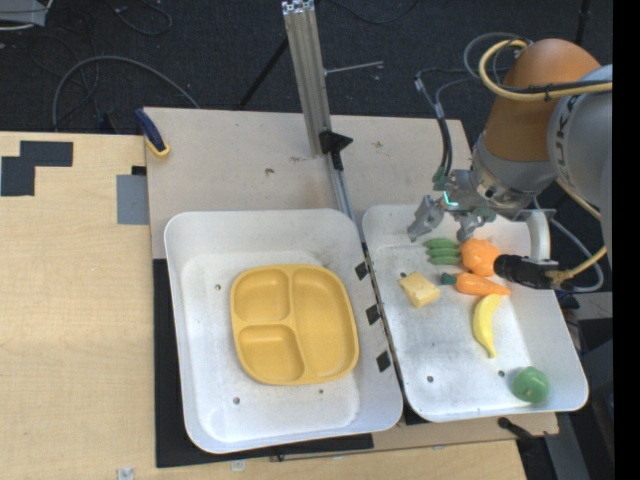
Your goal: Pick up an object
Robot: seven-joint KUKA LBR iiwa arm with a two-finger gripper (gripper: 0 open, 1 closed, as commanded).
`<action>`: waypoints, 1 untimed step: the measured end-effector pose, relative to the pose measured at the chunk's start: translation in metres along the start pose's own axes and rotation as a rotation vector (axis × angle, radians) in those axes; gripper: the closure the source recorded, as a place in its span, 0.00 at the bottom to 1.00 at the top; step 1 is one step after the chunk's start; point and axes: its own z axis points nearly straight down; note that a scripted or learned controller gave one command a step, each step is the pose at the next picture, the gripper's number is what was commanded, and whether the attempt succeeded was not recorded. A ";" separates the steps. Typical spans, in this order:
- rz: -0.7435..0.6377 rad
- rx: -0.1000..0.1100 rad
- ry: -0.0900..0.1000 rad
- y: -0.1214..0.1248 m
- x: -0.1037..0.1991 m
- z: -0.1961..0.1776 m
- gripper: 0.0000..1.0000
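Nearest the camera, a green round toy fruit is lying in the front corner of the right bin, well apart from the other pieces. Behind it, a yellow banana is resting lengthwise on the bin floor, and just beyond its upper end an orange carrot is lying crosswise. A pale yellow wedge, seemingly cheese, is sitting to the left of the carrot, near the bin's inner wall. A round orange fruit is placed just behind the carrot, with a green pod-shaped vegetable beside it on the left.

The left bin is being occupied by a yellow divided plate, lying flat near its middle. Both bins are being carried by the pale surface, from which a metal post is rising at the back.

The arm is reaching in from the right, bent downward over the far end of the right bin, its orange band showing above the grey wrist. The pincer is being held low over the green vegetable and the orange fruit, with its fingers appearing spread apart. Nothing is seen between the fingers, and whether they are touching any piece cannot be told.
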 end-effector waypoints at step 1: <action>0.000 -0.003 0.000 0.001 0.000 -0.001 0.00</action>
